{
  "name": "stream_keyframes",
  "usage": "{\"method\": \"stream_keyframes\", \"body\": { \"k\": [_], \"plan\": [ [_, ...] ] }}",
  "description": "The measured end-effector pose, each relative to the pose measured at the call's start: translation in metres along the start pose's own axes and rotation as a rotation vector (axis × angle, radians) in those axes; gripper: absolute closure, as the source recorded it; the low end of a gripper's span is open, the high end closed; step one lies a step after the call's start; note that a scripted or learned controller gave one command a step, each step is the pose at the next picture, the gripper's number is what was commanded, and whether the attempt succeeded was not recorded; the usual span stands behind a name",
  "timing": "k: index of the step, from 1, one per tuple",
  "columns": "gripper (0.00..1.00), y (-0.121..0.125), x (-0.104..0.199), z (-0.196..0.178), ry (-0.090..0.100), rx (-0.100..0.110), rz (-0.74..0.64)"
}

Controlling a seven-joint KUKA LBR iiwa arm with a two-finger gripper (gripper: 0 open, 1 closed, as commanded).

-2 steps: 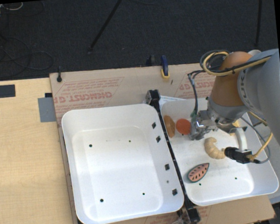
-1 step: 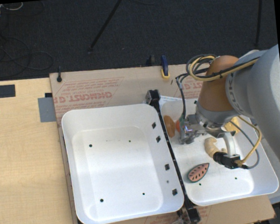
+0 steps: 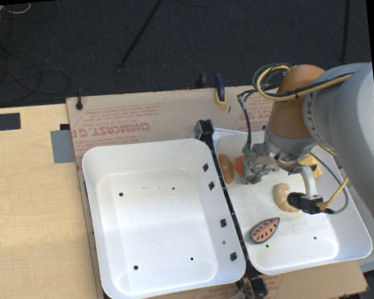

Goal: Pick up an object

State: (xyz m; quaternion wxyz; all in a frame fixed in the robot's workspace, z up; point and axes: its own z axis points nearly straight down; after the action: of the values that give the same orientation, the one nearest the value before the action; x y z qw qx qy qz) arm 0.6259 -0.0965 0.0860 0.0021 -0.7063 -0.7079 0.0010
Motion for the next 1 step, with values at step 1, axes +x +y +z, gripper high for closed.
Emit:
{"method": "stream_keyframes", "body": {
  "k": [1],
  "plan": [
    [1.0,0.0,-0.0067,0.0001,0.0,-0.001,0.002]
  ]
}}
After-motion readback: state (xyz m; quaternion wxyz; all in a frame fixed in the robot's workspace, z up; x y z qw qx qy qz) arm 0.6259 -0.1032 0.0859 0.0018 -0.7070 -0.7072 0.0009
